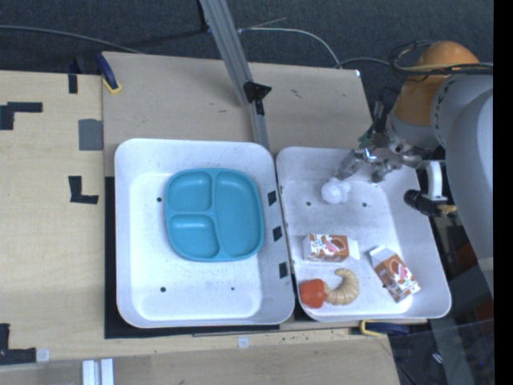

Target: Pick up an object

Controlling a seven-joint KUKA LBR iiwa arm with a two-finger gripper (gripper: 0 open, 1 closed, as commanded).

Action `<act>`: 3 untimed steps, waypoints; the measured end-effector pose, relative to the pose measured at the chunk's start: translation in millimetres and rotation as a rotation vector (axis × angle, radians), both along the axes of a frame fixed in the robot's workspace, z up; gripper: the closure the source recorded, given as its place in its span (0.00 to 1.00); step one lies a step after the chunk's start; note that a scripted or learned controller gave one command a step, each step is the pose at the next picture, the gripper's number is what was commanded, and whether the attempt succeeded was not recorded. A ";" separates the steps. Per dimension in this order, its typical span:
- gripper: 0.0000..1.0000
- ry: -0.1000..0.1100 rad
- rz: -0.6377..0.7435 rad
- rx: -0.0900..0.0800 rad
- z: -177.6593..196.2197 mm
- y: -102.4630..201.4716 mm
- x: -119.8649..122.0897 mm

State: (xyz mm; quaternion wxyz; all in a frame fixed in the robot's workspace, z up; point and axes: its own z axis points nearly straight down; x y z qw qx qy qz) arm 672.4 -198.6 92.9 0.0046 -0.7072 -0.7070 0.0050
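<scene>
Croissant [346, 287] lies well below the gripper [365, 165], which hovers spread open just above a white lump [333, 190]; nothing grasped yet.

The left bin [128, 239] sits just beside the right bin [417, 291], their inner rims touching. A divided plate [214, 215] lies in the left bin. Within the right bin, a small round object [333, 190] rests toward its far end, with the gripper [367, 160] just behind it. A flat packet [327, 247] lies mid-bin, a small carton [394, 273] to its right. A croissant [343, 287] and a tomato [313, 293], touching, lie at the near rim.
</scene>
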 end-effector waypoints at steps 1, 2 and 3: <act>1.00 0.001 0.001 -0.001 9.1 0.0 -0.4; 1.00 -0.017 0.002 0.000 56.3 2.7 8.5; 1.00 -0.020 0.002 -0.001 120.9 3.4 7.9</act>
